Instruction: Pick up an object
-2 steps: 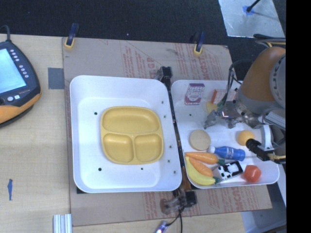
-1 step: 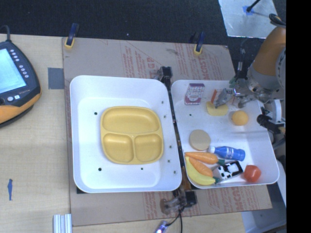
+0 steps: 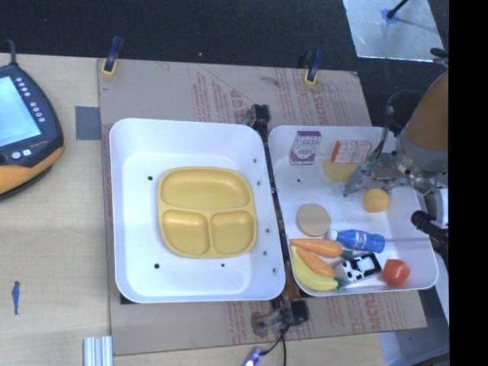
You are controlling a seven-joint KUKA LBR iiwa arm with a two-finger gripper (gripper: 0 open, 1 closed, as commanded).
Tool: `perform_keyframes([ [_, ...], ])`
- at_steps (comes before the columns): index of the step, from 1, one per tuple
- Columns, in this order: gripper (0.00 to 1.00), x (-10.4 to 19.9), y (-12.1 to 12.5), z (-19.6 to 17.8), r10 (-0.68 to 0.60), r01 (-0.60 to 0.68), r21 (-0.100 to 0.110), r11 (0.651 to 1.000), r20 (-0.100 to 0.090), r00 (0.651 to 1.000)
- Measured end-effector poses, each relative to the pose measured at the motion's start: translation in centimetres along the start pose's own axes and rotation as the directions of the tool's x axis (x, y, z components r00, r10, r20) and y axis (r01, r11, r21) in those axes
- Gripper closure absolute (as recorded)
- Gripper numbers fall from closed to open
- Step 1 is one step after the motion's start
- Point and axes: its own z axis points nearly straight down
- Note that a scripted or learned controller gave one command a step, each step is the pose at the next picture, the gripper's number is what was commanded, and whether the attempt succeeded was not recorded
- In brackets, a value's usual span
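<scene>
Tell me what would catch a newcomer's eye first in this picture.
Probably the yellow divided tray, alone in the left bin. Next, the right bin, crowded with toy food: a carrot, banana and tomato near its front, with the gripper over its far side.

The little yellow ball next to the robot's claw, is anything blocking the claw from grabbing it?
Nothing visible blocks it. The gripper hovers in the right bin, and the yellow ball lies just beside it with open white floor between them. The nearest neighbour, a pale yellow disc, sits off to the other side.
</scene>
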Motion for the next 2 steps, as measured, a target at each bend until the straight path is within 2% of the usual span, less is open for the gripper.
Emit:
perform_keyframes([
  [1, 0.0, 5.1, -5.5, 0.0, 0.0, 0.0, 0.0, 1.0, -0.001, 1.0],
  [2, 1.0, 4.9, -5.5, -1.0, -0.004, 0.004, 0.001, 1.0, 0.001, 1.0],
])
